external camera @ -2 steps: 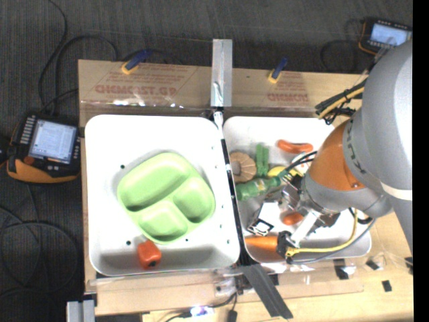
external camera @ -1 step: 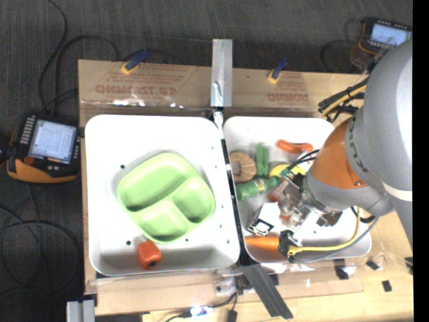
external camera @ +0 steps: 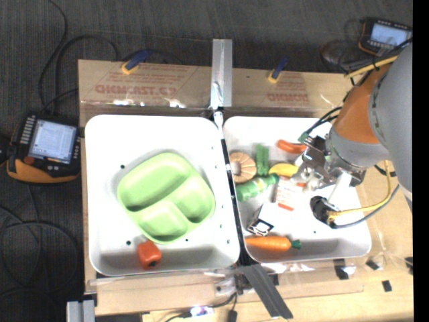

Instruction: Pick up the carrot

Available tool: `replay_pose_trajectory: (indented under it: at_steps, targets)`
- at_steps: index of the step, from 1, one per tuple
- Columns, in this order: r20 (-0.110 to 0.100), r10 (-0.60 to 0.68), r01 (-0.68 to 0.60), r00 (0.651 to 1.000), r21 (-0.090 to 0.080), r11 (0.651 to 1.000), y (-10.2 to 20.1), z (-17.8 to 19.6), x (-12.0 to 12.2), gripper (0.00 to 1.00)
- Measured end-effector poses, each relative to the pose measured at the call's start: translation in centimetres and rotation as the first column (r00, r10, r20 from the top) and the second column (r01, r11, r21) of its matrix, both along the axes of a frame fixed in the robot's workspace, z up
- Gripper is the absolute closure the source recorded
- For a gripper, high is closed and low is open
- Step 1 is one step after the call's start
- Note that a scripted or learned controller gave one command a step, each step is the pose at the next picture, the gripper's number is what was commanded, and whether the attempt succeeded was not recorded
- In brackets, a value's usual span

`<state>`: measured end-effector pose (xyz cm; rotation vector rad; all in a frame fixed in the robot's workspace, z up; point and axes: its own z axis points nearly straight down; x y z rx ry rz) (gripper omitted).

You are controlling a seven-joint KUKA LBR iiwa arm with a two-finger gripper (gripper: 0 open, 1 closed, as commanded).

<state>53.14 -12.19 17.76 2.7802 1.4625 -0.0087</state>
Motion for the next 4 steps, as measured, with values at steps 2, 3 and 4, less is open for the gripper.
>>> replay_pose_trajectory:
  at_steps: [2, 3, 4]
  targets:
    - [0.021, -0.170, 0.170, 0.985, 0.001, 0.985, -0.2, -7.6, -4.3, 1.00]
    - [0.022, -0.486, 0.486, 0.874, 0.005, 0.874, 2.0, -8.7, -4.3, 1.00]
    - [0.013, -0.693, 0.692, 0.721, 0.008, 0.721, 2.5, -8.7, -3.6, 1.00]
